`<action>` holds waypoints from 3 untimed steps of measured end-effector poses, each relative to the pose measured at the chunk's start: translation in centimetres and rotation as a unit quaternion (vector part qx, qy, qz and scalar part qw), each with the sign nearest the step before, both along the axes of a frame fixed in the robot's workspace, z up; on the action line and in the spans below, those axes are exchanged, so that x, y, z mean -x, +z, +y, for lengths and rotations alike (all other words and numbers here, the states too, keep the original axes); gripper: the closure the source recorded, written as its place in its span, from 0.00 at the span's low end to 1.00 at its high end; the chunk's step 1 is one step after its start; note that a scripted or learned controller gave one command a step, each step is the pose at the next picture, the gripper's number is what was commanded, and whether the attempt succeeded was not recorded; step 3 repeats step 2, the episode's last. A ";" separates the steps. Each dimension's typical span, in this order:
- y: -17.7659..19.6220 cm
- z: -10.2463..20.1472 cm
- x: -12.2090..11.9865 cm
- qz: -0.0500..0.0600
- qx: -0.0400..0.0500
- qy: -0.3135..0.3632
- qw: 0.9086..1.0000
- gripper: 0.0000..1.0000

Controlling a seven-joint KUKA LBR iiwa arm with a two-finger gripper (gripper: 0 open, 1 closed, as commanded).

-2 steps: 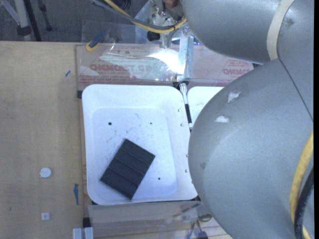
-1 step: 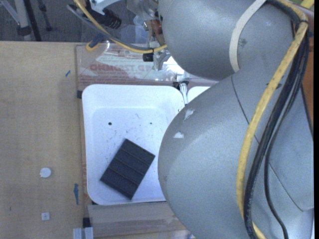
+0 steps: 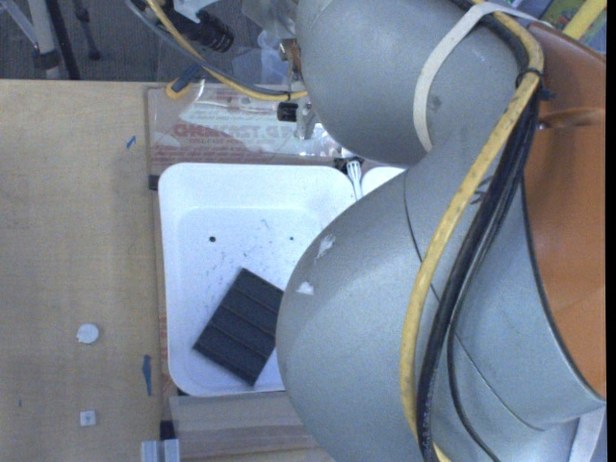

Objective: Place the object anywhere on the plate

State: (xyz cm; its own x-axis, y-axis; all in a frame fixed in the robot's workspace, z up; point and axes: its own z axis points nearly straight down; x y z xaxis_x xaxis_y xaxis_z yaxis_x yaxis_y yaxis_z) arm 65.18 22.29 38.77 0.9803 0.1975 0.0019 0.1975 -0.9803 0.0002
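Note:
A dark ridged rectangular block (image 3: 241,326) lies tilted on the floor of the left white bin (image 3: 192,210), near its front edge. The big grey arm (image 3: 414,258) crosses the right half of the view and hides the right bin apart from a small white corner (image 3: 377,176). At the top of the view, metal and white parts of the arm's end (image 3: 274,8) hang past the back of the bins.
A tan bench surface (image 3: 67,210) stretches to the left of the bins, with a small white disc (image 3: 88,333) on it. A yellow cable (image 3: 452,239) runs along the arm. A clear plastic sheet (image 3: 231,128) lies behind the left bin.

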 end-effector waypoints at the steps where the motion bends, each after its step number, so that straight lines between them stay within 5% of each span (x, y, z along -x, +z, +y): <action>1: 4.6 -5.0 4.3 0.004 0.001 0.163 0.987 1.00; 2: -0.1 0.1 0.4 0.001 0.001 0.064 0.998 1.00; 3: -0.1 0.1 0.4 0.001 0.001 0.064 0.998 1.00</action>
